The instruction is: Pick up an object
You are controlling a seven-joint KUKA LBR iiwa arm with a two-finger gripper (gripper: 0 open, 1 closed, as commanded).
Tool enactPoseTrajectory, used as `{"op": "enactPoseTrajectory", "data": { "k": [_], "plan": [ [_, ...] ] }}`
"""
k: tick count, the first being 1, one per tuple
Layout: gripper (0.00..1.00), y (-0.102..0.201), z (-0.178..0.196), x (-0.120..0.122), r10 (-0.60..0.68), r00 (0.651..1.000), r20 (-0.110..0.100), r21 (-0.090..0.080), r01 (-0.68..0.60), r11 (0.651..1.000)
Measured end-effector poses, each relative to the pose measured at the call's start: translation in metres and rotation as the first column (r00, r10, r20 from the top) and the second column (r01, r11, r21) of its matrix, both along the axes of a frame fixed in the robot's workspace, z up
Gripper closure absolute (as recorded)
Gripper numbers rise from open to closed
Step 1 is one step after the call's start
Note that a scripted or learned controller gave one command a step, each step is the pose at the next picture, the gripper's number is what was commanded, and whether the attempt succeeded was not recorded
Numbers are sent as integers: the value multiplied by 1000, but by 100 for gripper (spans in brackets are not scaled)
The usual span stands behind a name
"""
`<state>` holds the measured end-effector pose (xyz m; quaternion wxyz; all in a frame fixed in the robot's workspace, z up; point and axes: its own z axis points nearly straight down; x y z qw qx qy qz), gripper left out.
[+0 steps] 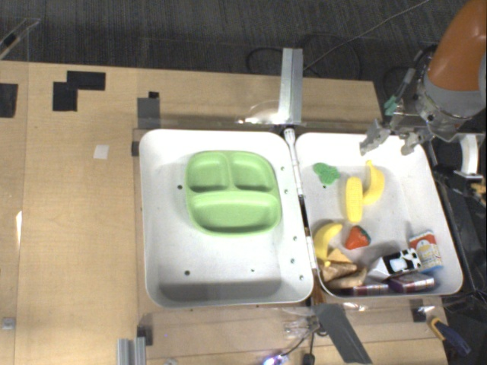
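Observation:
My gripper (pixel 390 144) hangs over the back edge of the right bin (pixel 445 226), its two fingers spread open with nothing between them. Just in front of it lie a banana (pixel 374 182) and a yellow corn cob (pixel 354 198). A small green leafy piece (pixel 327 173) rests to their left. Nearer the front are a red strawberry (pixel 356 238), a yellow fruit (pixel 326 239), a small can (pixel 425 251), a black-and-white item (pixel 400 262) and a dark marker (pixel 399 284).
The left bin (pixel 163 257) holds a green divided plate (pixel 230 191). A metal post (pixel 291 86) stands behind the divider between the bins. Cables run along the dark floor at the back right.

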<state>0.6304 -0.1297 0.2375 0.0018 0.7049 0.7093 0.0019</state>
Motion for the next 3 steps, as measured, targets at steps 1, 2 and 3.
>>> {"op": "enactPoseTrajectory", "data": {
  "k": [1,2,3],
  "plan": [
    [0,-23,-142,-23,3,1000,2,-1,-3,1000],
    [100,-22,-129,-20,4,1000,9,-1,-4,1000],
    [100,45,-15,17,108,994,3,-1,-108,994]
  ]
}}
